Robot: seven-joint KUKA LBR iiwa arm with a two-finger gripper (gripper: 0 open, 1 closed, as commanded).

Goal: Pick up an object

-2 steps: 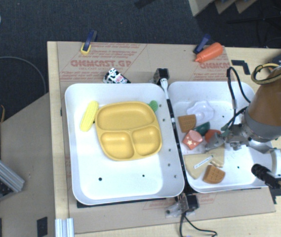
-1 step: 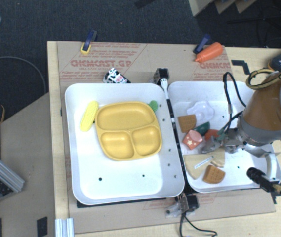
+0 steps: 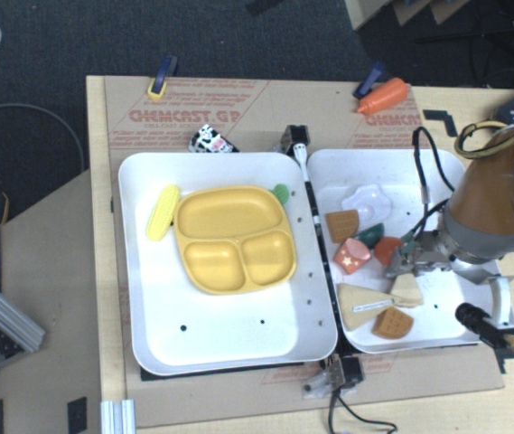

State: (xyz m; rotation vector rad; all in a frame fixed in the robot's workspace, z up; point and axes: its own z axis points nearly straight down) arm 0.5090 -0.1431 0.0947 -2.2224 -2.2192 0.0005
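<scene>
Camera view, right bin [image 3: 437, 165]: my gripper [image 3: 407, 262] low among the clutter — whether clenched or released, I cannot tell. Nearest candidates: red block [image 3: 353, 256], tan wedge [image 3: 401, 289] just beside it. Best practice, I judge — centre over one piece, clear of neighbours, before lifting.

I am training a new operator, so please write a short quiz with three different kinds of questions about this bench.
1. True or false: the yellow tray lies in the right bin.
2. What lies left of the tray, touching its edge?
A. corn cob
B. spoon
C. cup
3. Fill in: the hand is low over the ____ bin.

Key: 1 false, it is in the left bin; 2 A; 3 right.
</scene>
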